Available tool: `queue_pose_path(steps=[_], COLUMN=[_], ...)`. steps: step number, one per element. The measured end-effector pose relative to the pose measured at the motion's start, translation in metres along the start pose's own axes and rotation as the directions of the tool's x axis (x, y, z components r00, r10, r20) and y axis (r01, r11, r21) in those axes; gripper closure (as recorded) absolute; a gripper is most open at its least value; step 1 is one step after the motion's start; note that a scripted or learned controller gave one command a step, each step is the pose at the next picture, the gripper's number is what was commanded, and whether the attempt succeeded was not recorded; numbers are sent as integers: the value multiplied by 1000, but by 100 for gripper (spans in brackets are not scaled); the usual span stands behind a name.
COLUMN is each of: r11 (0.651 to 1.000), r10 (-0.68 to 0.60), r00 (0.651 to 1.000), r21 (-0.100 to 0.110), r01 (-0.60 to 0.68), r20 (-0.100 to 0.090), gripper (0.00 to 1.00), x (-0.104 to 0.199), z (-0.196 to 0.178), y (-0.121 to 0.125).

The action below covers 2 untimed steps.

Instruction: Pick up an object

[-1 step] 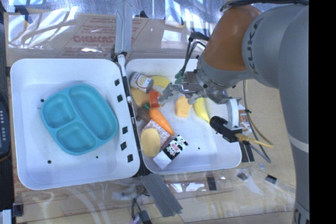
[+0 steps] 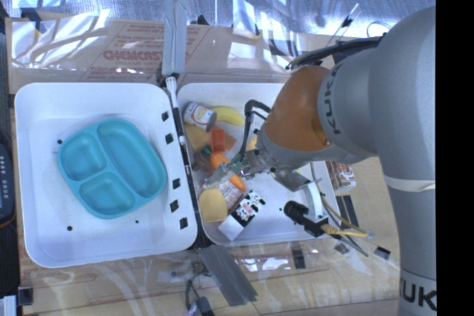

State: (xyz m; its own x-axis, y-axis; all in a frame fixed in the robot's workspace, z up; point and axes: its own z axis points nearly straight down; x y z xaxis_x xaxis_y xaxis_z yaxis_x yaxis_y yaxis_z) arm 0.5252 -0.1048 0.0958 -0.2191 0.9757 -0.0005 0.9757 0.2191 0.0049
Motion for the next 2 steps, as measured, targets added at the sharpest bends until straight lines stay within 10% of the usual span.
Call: queue_pose_path(steps=[1,2], r11=[1000,1000], r10=[-5,-5], r00=[1000,1000], r21=[-5,-5], r01=[5,5], r20=[0,1], gripper=[100,0], x=[0,0], z=[-11,-11], y=[3,2])
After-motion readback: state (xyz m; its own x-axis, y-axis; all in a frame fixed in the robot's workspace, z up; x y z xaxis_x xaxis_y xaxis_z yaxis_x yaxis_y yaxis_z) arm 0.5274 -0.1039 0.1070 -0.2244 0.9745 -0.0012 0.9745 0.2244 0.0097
